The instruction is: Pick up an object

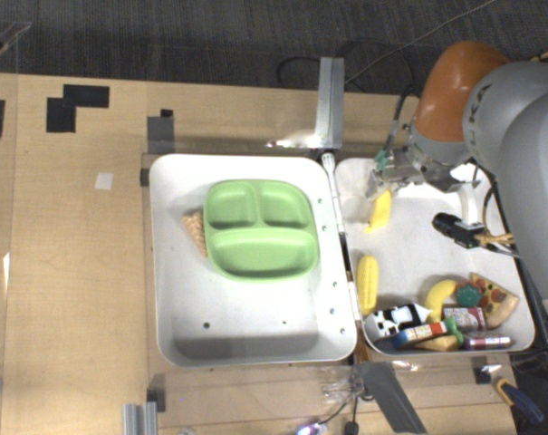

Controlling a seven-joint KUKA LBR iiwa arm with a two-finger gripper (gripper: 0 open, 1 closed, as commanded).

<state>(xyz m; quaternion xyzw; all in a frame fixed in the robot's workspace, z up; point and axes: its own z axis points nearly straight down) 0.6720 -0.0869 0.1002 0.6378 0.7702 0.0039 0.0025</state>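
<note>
My gripper [383,182] hangs over the upper left part of the right bin [409,243], below the orange band of the arm. A small yellow banana-like piece [379,212] lies tilted directly under the gripper tip, its top end touching or almost touching it. A second yellow piece [368,282] lies along the bin's left wall, lower down. A pile at the bin's bottom holds a yellow lemon [441,293], a pizza slice [493,297], a black and white toy [400,315] and several small items.
The left bin [246,333] holds a green divided plate [260,227] with a tan waffle-like piece [195,232] under its left edge. A black part with cables [459,229] hangs from the arm over the right bin. A metal post [331,102] stands behind the bins.
</note>
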